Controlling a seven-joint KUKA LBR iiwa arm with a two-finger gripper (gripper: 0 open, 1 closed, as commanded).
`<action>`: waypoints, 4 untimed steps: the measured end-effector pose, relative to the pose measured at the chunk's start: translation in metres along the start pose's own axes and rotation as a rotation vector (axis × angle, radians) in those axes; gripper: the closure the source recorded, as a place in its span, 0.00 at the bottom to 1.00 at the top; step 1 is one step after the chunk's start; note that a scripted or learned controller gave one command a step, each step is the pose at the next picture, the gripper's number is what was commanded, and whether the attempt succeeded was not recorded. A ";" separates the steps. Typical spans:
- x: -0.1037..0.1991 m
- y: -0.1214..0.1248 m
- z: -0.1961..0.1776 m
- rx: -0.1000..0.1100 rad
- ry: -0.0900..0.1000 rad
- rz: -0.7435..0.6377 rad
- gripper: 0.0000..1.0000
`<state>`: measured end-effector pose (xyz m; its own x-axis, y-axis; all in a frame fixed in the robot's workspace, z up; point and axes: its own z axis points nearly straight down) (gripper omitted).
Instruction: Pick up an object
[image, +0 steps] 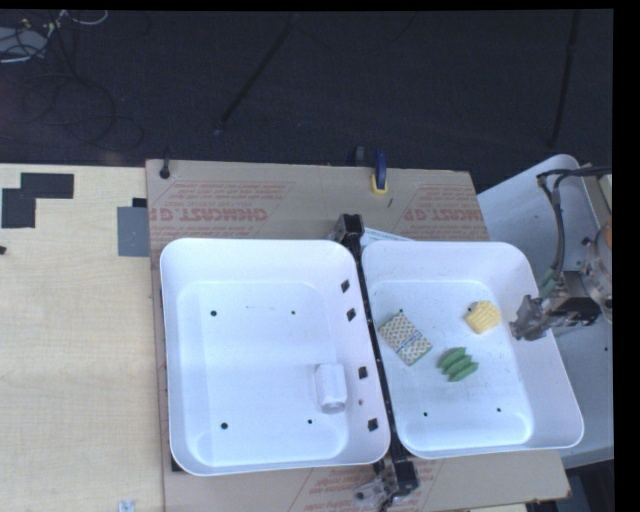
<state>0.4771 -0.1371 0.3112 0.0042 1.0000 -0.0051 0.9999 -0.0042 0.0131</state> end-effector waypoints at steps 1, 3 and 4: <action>0.043 0.027 0.002 0.014 0.006 -0.009 1.00; -0.001 -0.011 0.186 0.036 0.012 -0.002 1.00; -0.004 -0.005 0.169 0.020 0.008 0.003 1.00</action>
<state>0.4742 -0.1415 0.1427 0.0075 1.0000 0.0026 0.9999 -0.0075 -0.0067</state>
